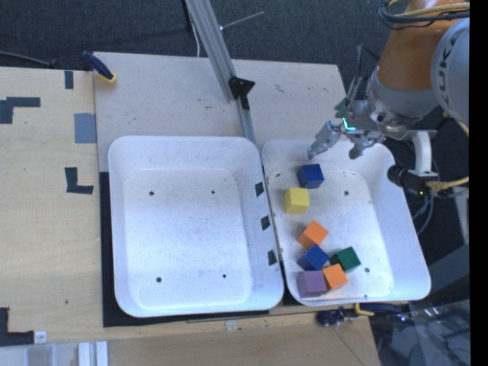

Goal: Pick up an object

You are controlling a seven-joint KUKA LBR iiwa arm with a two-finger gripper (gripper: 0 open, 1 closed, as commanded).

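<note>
The right bin (381,227) holds several small blocks. A blue cube (310,175) lies near its far edge with a yellow cube (297,199) just in front of it. Lower down sit an orange cube (312,234), a second blue cube (313,258), a green cube (348,258), another orange cube (335,276) and a purple cube (311,284), clustered together. My gripper (339,143) hangs over the bin's far edge, above and to the right of the first blue cube. Its fingers (322,141) are spread open with nothing between them.
The left bin (122,166) lies beside the right one, sharing a middle wall. A slanted metal rail (217,44) runs down to the bins' far junction. A blue and yellow tool (99,65) lies at the bench's far left. Cables hang at the right.
</note>
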